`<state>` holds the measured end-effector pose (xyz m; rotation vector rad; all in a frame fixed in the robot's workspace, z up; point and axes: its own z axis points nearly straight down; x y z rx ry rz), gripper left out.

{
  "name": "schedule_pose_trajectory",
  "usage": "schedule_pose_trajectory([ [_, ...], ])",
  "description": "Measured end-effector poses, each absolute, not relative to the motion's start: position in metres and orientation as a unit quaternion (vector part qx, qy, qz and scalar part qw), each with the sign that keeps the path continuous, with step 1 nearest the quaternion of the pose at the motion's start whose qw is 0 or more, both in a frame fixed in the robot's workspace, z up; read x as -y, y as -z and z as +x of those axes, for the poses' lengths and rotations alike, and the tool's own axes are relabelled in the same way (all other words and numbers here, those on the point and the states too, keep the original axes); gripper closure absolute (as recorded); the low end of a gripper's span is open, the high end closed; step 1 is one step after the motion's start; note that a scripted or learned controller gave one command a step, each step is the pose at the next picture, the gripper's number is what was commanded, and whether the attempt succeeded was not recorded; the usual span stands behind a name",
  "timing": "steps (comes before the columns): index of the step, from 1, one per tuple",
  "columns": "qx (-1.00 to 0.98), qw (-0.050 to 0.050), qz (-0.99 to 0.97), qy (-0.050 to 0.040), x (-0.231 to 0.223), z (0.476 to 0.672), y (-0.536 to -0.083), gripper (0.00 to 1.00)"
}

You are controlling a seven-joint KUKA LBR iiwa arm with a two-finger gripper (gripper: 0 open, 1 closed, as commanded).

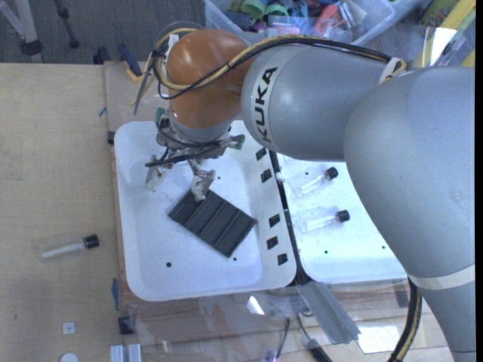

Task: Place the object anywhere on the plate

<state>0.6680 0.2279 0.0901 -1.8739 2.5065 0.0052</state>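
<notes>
Grey KUKA arm w/ orange band reached in from the right over the left bin. Right bin sat touching it on the worktop, w/ two clear vials inside. Dark ribbed plate lay flat, approx. mid left bin. End effector hung at the plate's upper-left corner, fingers spread, nothing between them. Third vial lay on the worktop, left of the bins.
</notes>
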Motion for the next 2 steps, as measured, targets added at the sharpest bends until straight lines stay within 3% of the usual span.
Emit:
schedule_pose_trajectory([
  [1, -0.803, 0.007, -0.595, 0.0001, -0.224, 0.671, -0.102, 1.00],
  [2, -0.674, 0.003, -0.739, -0.0012, -0.197, 0.657, -0.140, 1.00],
])
